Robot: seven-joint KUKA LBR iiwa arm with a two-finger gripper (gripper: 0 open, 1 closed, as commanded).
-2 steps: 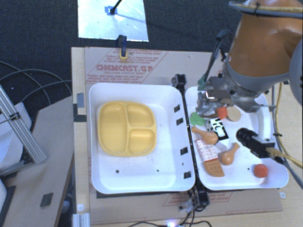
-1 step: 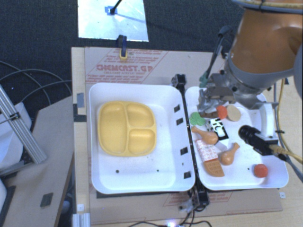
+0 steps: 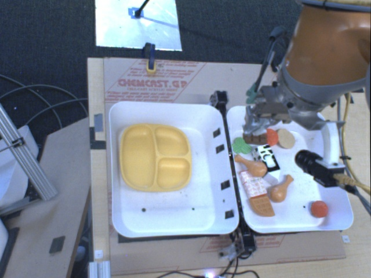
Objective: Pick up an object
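The counter (image 3: pixel 191 80) is a board with red lettering, set on dark carpet, and it carries two shallow white bins side by side. The left bin (image 3: pixel 168 112) in the middle of the frame holds a yellow divided tray (image 3: pixel 155 157); the right bin (image 3: pixel 333 219) toward the lower right holds a scatter of toy food. Over the right bin's upper end looms the arm (image 3: pixel 330 39), its big orange section filling the upper right corner, and beneath it the pincer (image 3: pixel 258 133) hangs low at the bin's upper left part. From here I cannot tell whether it is spread or pressed together, as the wrist body hides that. Directly at its tip, touching or nearly so, sit a brown piece (image 3: pixel 253 138), a red piece (image 3: pixel 271 136) and a pale round piece (image 3: pixel 286 138), so the nearest candidates lie just to the right of it in the frame. A green piece (image 3: pixel 242 146) is just below-left. Two drumsticks (image 3: pixel 251 165) (image 3: pixel 280 188) lie lower, their long axes slanting, and a small red ball (image 3: pixel 318 209) sits well apart at lower right.
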